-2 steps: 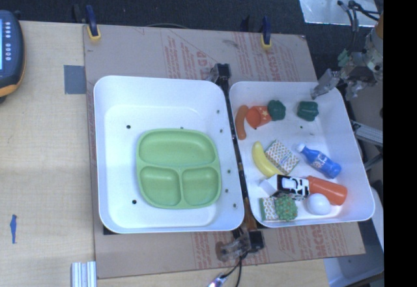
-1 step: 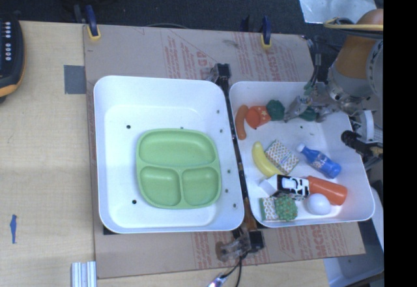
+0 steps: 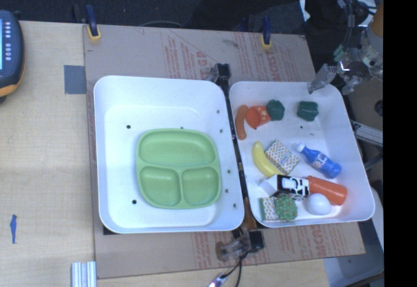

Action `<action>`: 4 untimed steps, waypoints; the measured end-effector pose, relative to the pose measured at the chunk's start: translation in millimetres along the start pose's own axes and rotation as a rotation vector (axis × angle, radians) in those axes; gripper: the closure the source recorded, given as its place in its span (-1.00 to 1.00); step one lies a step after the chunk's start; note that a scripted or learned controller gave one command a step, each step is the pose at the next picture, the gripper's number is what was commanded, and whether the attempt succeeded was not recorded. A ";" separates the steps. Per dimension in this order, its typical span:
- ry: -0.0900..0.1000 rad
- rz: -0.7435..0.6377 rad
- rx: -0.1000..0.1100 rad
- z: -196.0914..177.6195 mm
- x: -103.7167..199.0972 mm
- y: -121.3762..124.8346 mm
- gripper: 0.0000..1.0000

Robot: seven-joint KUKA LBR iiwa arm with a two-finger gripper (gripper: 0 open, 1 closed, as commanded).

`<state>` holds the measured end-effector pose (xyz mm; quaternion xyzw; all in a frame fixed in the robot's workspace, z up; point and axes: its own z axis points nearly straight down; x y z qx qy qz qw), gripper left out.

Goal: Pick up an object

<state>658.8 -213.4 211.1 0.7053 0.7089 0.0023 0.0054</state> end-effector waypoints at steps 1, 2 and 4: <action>0.011 -0.008 0.025 126.0 108.0 -9.0 -1.00; -0.001 0.013 0.016 84.8 -6.3 -84.1 -1.00; 0.004 -0.004 0.006 102.7 42.4 -152.1 1.00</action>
